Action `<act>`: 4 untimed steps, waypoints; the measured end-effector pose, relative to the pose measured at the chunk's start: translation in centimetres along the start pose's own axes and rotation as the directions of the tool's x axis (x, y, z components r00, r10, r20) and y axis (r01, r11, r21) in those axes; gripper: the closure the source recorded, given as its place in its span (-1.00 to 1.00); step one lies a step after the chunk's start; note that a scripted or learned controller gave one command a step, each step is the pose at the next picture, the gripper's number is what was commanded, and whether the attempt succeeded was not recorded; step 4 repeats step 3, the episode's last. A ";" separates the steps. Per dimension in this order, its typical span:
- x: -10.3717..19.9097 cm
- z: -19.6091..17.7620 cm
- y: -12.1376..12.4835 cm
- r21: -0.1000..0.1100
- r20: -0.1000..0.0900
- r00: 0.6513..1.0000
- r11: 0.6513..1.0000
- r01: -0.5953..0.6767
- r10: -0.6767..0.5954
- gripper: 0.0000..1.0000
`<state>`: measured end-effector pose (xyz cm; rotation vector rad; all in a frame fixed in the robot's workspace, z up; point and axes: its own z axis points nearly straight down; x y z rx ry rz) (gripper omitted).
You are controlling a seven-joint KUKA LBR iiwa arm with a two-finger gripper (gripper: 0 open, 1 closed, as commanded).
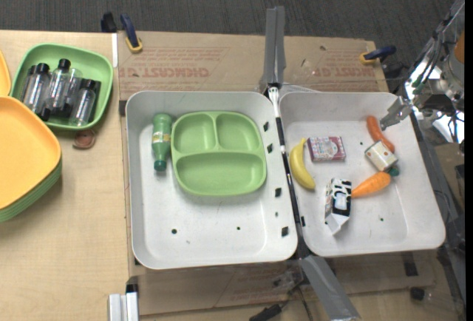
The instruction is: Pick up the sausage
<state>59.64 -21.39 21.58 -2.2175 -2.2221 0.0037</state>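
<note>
where the sausage [380,134] lies (right bin), the parted fingers [392,117] touch its upper end.

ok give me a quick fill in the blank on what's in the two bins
1. The sausage lies in the ____ bin.
2. The green divided plate sits in the left bin, with a green ____ beside it.
3. The yellow fruit by the divider is a ____.
4. The gripper is nearest the ____.

Missing words: right; bottle; banana; sausage
</note>
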 end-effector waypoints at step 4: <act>5.1 0.5 -4.0 -0.001 0.000 0.996 0.996 -0.085 0.085 1.00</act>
